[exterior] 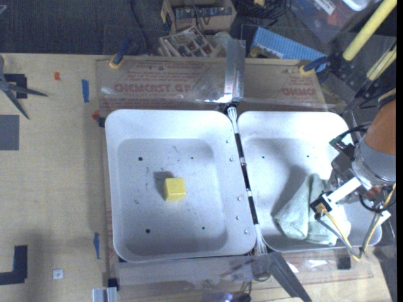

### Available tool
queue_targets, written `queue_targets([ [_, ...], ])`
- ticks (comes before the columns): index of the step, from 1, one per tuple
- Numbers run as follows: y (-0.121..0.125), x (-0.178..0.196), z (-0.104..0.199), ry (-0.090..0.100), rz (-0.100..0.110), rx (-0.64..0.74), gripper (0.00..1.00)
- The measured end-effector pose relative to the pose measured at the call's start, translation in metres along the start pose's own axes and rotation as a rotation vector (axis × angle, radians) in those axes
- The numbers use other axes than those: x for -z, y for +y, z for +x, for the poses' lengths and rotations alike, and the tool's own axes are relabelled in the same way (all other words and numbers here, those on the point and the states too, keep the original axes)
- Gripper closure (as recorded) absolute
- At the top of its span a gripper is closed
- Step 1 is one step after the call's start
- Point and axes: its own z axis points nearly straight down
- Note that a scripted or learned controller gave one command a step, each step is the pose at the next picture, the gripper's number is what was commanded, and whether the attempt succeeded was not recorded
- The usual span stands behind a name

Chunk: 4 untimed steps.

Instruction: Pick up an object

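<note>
A small yellow cube lies near the middle of the left bin. A crumpled pale green cloth rests in the front part of the right bin. My gripper hangs over the right side of the right bin, just right of the cloth's upper edge. The arm's grey wrist covers the bin's right rim behind it.
Cardboard sheets lie flat behind both bins. A metal divider runs between the bins. Scissors and bits of blue tape sit on the wooden bench at the left.
</note>
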Motion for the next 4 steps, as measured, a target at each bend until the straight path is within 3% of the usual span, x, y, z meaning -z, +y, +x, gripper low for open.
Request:
queue_targets([
  [1, 0.037, 0.014, 0.051, -0.001, 0.001, -0.266, 1.00],
  [2, 0.059, -0.033, 0.004, -0.001, 0.004, -0.457, 1.00],
  [3, 0.073, -0.058, -0.044, 0.000, 0.005, -0.467, 1.00],
  [4, 0.038, 0.086, -0.019, 0.001, 0.000, -0.454, 1.00],
])
